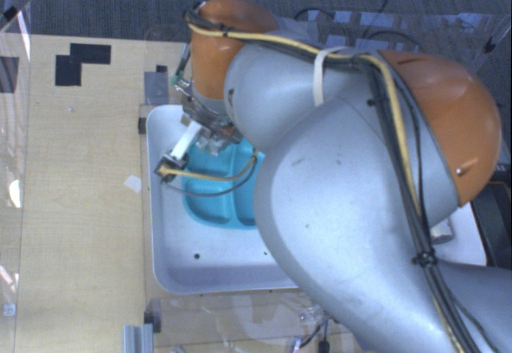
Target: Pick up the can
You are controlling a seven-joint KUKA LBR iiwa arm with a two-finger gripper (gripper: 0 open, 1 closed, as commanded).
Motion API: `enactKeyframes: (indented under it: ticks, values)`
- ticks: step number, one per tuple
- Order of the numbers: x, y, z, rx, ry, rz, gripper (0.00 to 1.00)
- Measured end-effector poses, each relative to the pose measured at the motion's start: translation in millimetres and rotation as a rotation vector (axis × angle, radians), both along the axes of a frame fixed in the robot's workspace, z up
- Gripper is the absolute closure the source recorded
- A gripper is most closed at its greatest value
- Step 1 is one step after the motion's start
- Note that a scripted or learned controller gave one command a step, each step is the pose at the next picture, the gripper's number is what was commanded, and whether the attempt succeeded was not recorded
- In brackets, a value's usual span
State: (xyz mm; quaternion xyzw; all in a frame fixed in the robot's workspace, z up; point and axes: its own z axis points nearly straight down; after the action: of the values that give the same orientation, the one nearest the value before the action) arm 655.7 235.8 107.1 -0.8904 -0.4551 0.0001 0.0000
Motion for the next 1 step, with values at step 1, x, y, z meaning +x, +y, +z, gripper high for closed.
enactKeyframes:
  ticks: [1]
  values:
    - [13.7,-1.1,52.5,0.002,-0.003,-0.165,1.00]
